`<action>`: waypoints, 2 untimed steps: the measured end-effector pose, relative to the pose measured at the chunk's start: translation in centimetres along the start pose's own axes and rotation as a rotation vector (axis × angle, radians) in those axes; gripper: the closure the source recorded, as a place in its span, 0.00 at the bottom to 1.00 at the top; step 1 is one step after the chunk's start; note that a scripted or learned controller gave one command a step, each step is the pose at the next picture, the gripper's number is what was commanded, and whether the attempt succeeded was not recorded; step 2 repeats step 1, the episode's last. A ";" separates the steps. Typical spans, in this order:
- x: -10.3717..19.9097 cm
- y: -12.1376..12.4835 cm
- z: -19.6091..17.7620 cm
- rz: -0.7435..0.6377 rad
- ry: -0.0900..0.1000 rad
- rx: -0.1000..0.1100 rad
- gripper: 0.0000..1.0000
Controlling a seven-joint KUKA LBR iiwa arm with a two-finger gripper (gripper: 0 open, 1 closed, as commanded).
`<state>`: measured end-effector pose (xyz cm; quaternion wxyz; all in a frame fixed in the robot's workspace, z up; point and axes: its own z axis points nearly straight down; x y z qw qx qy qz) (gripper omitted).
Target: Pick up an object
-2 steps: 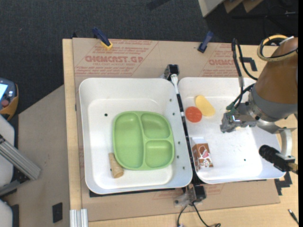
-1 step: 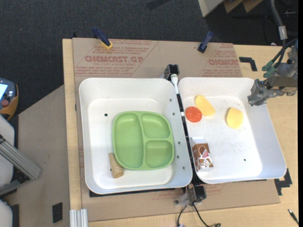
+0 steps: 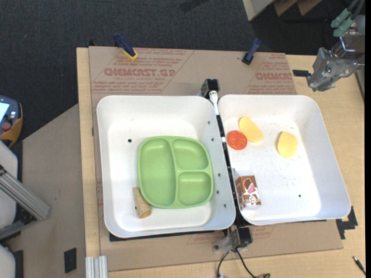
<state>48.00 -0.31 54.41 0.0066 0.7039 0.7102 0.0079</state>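
Two shallow white bins sit side by side on a cardboard-covered bench [image 3: 174,68]. The left bin [image 3: 110,155] holds a green divided plate [image 3: 174,171] with three compartments, lying flat near the bin's middle; a small tan, cork-like piece [image 3: 141,203] lies just beside the plate's lower left corner. Across the central seam, the right bin [image 3: 313,172] holds four objects — a red round piece [image 3: 236,140] touching or nearly touching a yellow oval piece [image 3: 250,129] in the upper left area, a second yellow piece [image 3: 287,144] apart to their right, and a brown-and-white packet [image 3: 248,191] near the bin's lower left corner. The gripper [image 3: 324,77] hangs at the upper right, outside the right bin's far corner and well apart from every object — nothing sits between its fingers, and whether they are spread or pressed together cannot be told.
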 end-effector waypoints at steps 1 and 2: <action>4.1 -0.4 12.7 0.005 -0.002 0.034 1.00; 4.1 -0.4 12.7 0.005 -0.002 0.034 1.00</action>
